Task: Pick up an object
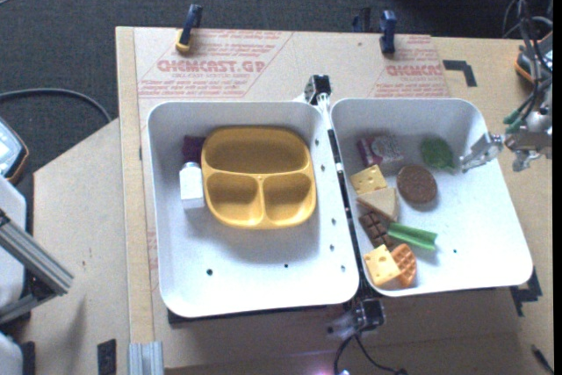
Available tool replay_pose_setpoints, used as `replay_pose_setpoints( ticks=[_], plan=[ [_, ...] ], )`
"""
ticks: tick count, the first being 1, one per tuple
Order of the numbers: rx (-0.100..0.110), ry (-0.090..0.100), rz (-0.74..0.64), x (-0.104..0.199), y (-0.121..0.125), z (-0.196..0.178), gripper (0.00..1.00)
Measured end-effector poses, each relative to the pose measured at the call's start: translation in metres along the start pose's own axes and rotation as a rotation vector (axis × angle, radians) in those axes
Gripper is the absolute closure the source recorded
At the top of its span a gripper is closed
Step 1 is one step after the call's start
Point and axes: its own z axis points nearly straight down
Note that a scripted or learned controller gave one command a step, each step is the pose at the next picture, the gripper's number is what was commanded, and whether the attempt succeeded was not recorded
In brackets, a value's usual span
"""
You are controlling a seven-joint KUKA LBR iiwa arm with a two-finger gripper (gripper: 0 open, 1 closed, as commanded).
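Nothing has been picked up yet, as far as the view shows; every item lies loose in a bin, so the whole grasp is still to do.

Nearest in the right bin (492, 259) sit a cheese wedge (379, 263) and a waffle (402, 264), touching each other close to the near wall. Just beyond them lies a green bean (411, 234), with a chocolate piece (375, 229) to its left. Farther in come a sandwich slice (378, 205), a second cheese piece (369, 180) and a round brown patty (416, 186). Farthest back are a small pinkish item (383, 147), too blurred to name, and a green leafy piece (436, 154).

The left bin (228, 285) holds a yellow divided tray (259, 176). A small white bottle (191, 184) sits against its left edge, with a dark purple thing (193, 145) just beyond the bottle.

The gripper (481, 152) hangs at the right bin's far right corner, over the rim, near the leafy piece but apart from it. Whether its fingers are spread or closed I cannot tell at this size; nothing is visibly between them.

What is left, I judge: choose a target, most likely the leafy piece or the patty as the closest, move over it, descend, close and lift.
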Motion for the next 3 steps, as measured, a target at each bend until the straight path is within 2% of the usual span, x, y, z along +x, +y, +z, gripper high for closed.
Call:
replay_pose_setpoints(
  ticks=[1, 3],
  plan=[
    [0.006, 0.003, 0.0, 0.003, 0.0, 0.063, 0.0],
    [0.006, 0.003, 0.0, 0.008, -0.006, 0.16, 0.0]
  ],
)
